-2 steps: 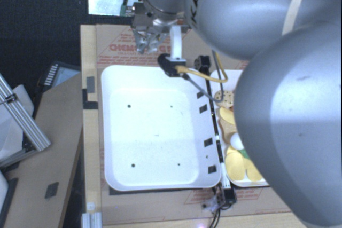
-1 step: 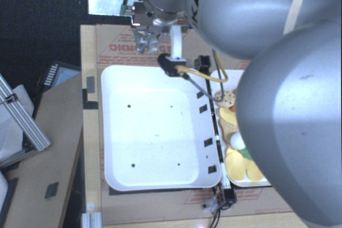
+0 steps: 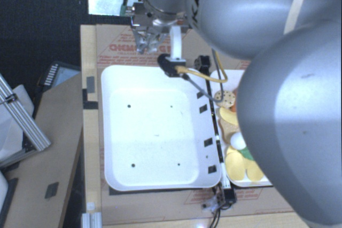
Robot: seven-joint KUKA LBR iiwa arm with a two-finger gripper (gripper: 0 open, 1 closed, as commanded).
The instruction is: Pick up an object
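Grey arm (image 3: 267, 61) fills right side, gripper (image 3: 144, 42) hangs over cardboard beyond left bin (image 3: 149, 131), finger state unclear (blurry), objs (image 3: 238, 141) piled in right bin (image 3: 243, 181).

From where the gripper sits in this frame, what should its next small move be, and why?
Probably swing toward the right bin. The gripper hangs past the far rim of the left bin, over the cardboard, while the yellow objects and a round speckled piece lie in the right bin, partly hidden under the arm.
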